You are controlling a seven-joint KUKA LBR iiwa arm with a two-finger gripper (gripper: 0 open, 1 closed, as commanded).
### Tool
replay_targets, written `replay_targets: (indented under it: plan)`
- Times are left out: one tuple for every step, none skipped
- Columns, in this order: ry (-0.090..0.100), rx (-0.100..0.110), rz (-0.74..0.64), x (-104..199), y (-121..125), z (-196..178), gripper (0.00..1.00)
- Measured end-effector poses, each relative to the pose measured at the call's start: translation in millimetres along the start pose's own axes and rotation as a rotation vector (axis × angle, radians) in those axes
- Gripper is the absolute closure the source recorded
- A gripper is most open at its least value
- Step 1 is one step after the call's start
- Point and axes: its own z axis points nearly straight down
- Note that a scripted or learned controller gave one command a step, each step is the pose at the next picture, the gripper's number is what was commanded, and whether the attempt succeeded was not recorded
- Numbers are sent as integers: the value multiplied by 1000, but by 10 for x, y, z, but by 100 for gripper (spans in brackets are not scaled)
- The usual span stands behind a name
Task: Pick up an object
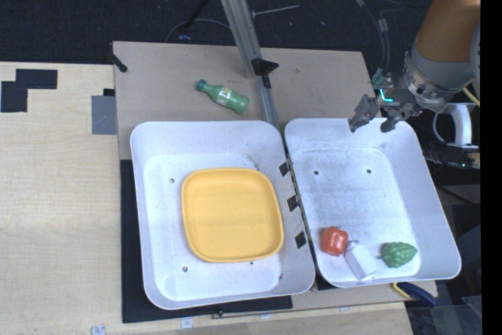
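A green bottle point(223, 96) lies on its side on the bench beyond the left bin point(149, 169), which holds a yellow plate point(232, 213) lying flat. In the right bin point(427, 184), a red pepper point(334, 241), a small white object point(360, 260) and a green leafy piece point(398, 253) sit close together near its front edge. The gripper point(375, 118) hangs above that bin's far rim, its fingers spread apart and gripping nothing, well apart from the three objects lying toward the front.
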Motion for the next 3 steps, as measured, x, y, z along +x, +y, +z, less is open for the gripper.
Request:
replay_targets:
  plan:
    - [0,0,0,0,0,0,0]
    - [0,3,0,-26,-12,428,0]
    - [1,5,0,-113,-37,1003,0]
